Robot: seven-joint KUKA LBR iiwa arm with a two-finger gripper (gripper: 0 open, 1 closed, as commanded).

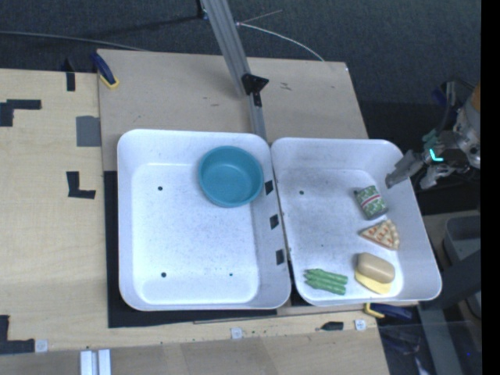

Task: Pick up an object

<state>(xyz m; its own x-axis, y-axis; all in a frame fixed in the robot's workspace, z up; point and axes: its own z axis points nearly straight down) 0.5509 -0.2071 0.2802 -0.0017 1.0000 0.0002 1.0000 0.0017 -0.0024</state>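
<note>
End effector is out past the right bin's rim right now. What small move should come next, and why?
Probably bring the end effector inward over the right bin, toward the green can. It hangs beyond the bin's far right rim with nothing between its fingers, and the can is the nearest object, lying clear of the pizza slice.

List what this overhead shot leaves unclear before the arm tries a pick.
- Claw: small, dark and blurred at the right bin's upper right rim, in the camera view.
- Arm: cut off by the view's right side.
- Green-labelled packet: print too small to read.
- Blue bowl: inside looks bare, but low detail leaves it unsure.
</note>
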